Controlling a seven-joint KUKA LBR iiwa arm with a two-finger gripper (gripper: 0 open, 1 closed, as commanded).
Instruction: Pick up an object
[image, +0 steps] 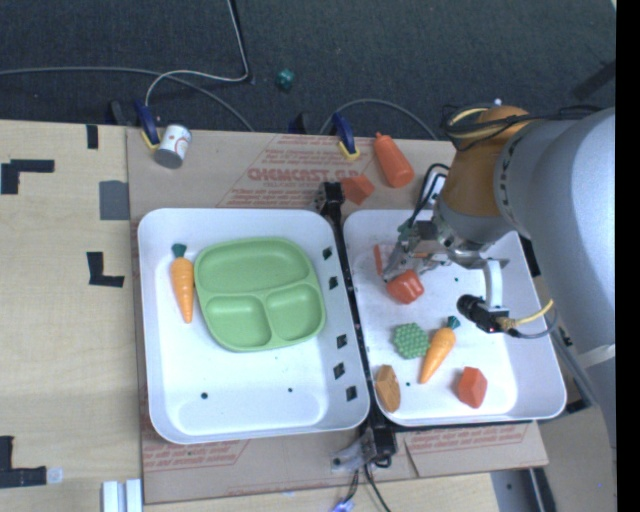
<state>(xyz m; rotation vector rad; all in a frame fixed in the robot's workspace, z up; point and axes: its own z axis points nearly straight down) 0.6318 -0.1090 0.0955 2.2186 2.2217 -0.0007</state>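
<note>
Nearest in the right bin: one bread piece, one red block, one carrot, one green piece. Farther, the claw sits just above a red pepper; whether it grips, I cannot tell. The left bin holds one plate, one carrot.

Left bin: tray in the middle, carrot just left of it. Right bin: gripper over the far-left part, second carrot near centre, bread at the near-left corner.
</note>
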